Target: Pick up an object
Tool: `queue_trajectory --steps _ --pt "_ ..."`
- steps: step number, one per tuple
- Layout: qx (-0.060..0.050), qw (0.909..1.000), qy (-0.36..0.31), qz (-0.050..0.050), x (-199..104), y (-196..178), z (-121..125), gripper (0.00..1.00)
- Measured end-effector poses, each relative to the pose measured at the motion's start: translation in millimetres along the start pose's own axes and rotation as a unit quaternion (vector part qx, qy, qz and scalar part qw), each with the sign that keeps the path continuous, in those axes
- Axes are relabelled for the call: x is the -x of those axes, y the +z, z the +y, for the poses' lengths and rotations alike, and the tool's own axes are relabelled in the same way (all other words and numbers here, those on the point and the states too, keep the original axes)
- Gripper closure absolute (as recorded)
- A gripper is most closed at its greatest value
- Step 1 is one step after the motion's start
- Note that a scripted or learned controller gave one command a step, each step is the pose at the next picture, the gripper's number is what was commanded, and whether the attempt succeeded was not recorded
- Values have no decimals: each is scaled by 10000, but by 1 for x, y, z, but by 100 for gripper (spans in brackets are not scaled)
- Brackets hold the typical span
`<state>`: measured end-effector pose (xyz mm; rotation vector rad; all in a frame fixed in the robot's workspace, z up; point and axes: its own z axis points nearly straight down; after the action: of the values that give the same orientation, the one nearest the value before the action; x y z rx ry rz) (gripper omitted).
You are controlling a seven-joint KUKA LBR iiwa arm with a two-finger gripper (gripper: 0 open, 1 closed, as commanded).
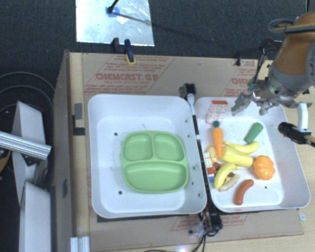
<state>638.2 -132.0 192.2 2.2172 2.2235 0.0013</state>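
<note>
**benchrat:** So the right bin (296, 193) is a proper pile-up. Going left to right, everything sits below the gripper (250, 101), which hangs over the bin's top edge with nothing between its fingers — looks spread open to me. Down and to its left is the carrot (217, 139), standing almost straight up-and-down in the picture, green top end toward the gripper, fat end pointing away. Past that, the bananas (236, 156) lie mostly crossways, touching the carrot's lower end. Almost straight below the gripper, and nearest to it, is the green pickle-looking thing (253, 132), long axis on a diagonal, upper end tipped right. Further down and right, the orange pumpkin (263, 167) is jammed against the bananas.

**kuka_fan:** What would you go for, then?

**benchrat:** The green one, I'd guess — it sits apart from the others. Risk is the angle: if the fingers close along its length instead of across it, it'll squirt out or roll. Go for the carrot and you'd probably clip the bananas and shove the whole heap. The bin wall is close too, so a sloppy descent could catch the rim.
</note>
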Motion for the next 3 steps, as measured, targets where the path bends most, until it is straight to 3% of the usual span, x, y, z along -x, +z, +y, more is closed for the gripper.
queue_trajectory --steps 1,2,3 --pt "-34 10000 -17 15 -32 114 -20 0" --pt "6 10000 -21 6 -37 107 33 0" --pt "-11 10000 11 -1 -38 108 -2 0"
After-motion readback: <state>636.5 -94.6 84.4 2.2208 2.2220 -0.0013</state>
